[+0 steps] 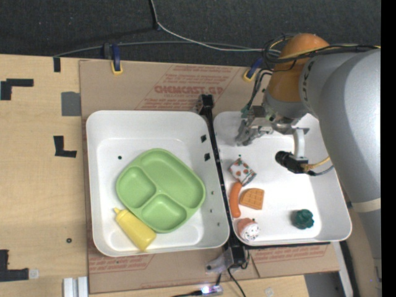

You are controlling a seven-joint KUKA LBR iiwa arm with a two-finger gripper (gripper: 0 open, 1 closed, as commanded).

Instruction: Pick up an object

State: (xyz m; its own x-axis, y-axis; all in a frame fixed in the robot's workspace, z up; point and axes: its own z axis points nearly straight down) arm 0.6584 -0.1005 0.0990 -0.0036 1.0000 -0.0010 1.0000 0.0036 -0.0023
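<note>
Wooden bench (37,184) with black tape marks (60,146) on its left side. Brown cardboard sheet (167,88) with red print lies under two white bins, left bin (99,135) and right bin (337,228), set side by side and touching. Black clips (206,104) sit along the seam between the bins. Blue-and-yellow clamp (115,60) pins the cardboard's far edge. Thin cable (185,39) runs across the dark background at top.
</note>
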